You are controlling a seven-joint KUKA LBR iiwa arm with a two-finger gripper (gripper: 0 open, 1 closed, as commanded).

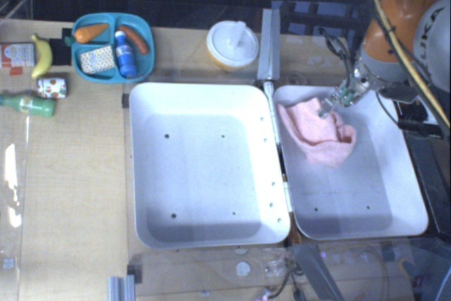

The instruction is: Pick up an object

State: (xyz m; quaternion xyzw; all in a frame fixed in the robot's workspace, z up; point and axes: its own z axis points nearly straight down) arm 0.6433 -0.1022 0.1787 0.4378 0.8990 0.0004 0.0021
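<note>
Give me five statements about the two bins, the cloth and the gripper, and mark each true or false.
1. The pink cloth lies in the right bin. True.
2. The gripper is over the left bin. False: it is at the cloth's upper edge, in the right bin.
3. The cloth is spread flat. False: it is crumpled.
4. A banana lies on the bench left of the bins. True.
5. The blue tray sits inside the left bin. False: it is on the bench beyond it.
</note>
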